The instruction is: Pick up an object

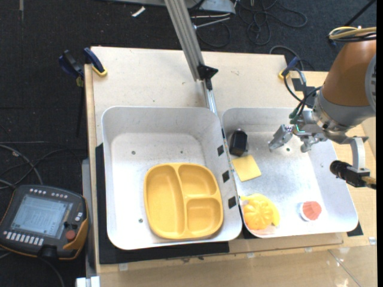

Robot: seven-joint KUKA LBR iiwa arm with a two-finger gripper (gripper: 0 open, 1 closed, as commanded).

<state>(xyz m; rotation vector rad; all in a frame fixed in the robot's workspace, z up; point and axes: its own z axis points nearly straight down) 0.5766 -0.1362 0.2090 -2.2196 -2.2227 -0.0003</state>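
Hovering above the right bin (335,178), the gripper (294,139) shows fingers (279,140) spread apart, pinching nothing

Contents of right bin:
- Black block (238,142), near the dividing wall; looks rigid and small, probably the firmest hold, taken across its flat sides
- Yellow flat square (247,168), just beside the block; thin, likely light and hard to get under
- Yellow rounded toy (259,213), front corner; ridged, possibly soft, could be squeezed across its middle
- Red-and-white round piece (310,210), front right; small, low, likely slippery

Contents of left bin (119,130):
- Yellow divided tray (182,200); stiff, wide, graspable by a rim only
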